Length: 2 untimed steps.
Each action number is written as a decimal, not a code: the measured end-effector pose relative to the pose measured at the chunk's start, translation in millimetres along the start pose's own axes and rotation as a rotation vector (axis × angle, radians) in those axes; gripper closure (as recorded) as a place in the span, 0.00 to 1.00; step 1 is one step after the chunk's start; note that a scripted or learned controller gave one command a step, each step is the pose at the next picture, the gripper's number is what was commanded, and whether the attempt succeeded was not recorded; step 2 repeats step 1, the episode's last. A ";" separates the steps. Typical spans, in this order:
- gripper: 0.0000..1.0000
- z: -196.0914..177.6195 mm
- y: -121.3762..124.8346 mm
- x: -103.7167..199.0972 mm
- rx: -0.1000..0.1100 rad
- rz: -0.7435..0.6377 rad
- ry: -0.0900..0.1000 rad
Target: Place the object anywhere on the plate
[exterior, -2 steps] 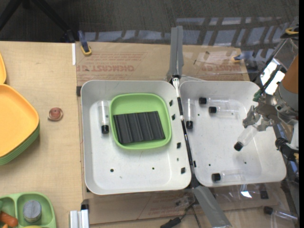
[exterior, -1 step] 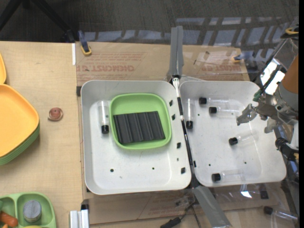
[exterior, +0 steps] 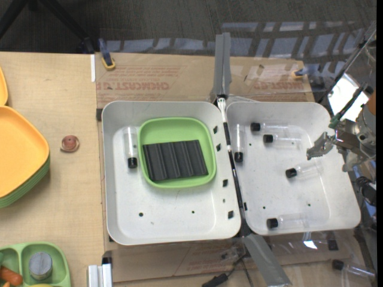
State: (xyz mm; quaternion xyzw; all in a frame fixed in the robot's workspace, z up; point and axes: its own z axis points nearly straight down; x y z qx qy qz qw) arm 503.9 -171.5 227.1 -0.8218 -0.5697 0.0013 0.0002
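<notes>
This looks like a robotics lab. Two white bins (exterior: 114, 178) sit side by side on cardboard (exterior: 155, 82) laid over a wooden counter (exterior: 48, 220), with clear vials (exterior: 302, 171) scattered in the right bin. A grey gripper (exterior: 320, 147) reaches in at the right edge. Office chair legs (exterior: 42, 8) stand on grey carpet (exterior: 179, 5) beyond the far edge.

Fixed overhead camera, slanted, facing both bins (exterior: 119, 178)
</notes>
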 end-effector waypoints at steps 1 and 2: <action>0.00 -85.4 31.1 -18.5 0.001 0.101 -0.001; 0.00 -85.4 31.1 -18.5 0.001 0.101 -0.001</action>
